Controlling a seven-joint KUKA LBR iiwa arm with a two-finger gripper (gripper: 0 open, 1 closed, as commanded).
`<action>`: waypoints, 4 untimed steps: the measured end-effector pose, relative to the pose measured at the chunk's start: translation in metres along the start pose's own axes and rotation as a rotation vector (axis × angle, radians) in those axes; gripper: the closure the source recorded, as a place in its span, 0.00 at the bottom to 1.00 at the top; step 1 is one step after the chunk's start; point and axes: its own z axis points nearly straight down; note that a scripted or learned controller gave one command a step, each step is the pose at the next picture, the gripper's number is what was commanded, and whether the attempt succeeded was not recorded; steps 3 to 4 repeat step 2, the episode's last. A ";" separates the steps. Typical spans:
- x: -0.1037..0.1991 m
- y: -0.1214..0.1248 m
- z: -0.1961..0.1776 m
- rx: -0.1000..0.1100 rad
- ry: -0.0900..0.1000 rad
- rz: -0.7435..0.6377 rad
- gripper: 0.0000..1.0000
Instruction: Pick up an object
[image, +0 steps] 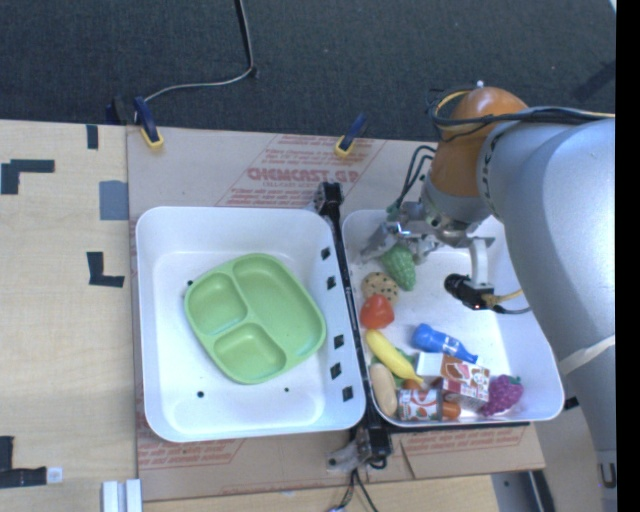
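White plastic bins, two, side by side on a cardboard sheet (290, 180) laid over the wooden bench (60, 330).

Camera view, top-down at a slant:

Left bin (160, 400): holds a light green divided tray (255, 317), 3 compartments, sits a bit rotated, roughly mid-bin. Few small black specks on the bin floor near it.

Right bin (520, 350): cluttered w/ toy food. Green bumpy veg (401, 267) near the upper part, a round speckled cookie (379, 286) just below-left of it, red tomato-like piece (377, 312) under that. Yellow banana (391, 354) runs diagonally toward bin centre; tan bread-like piece (383, 384) at its lower end. Blue bottle-shaped item (443, 342) lies on its side to the right of the banana. Small printed cartons (452, 385) at the near wall, purple grapes (504, 393) in the near-right corner.

Arm: grey body w/ orange band (470, 140) comes in from the right, over the right bin's far end. Gripper (398, 238) sits low at the upper-left part of the right bin, directly above/at the green veg, looks touching or nearly so. Fingers too blurred and self-occluded; can't tell if open or closed, and no obj clearly seen between them. Black cable part (470, 292) hangs beside the wrist, above the bin floor.

Two yellow-blue clamps (150, 130) at the cardboard's far edge, a cable (225, 75) trailing over the dark floor behind.
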 end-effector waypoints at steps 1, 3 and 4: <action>0.008 0.000 0.000 0.000 0.000 0.001 0.00; 0.008 0.000 -0.009 0.001 -0.001 0.001 1.00; 0.008 0.000 -0.009 0.001 -0.001 0.001 1.00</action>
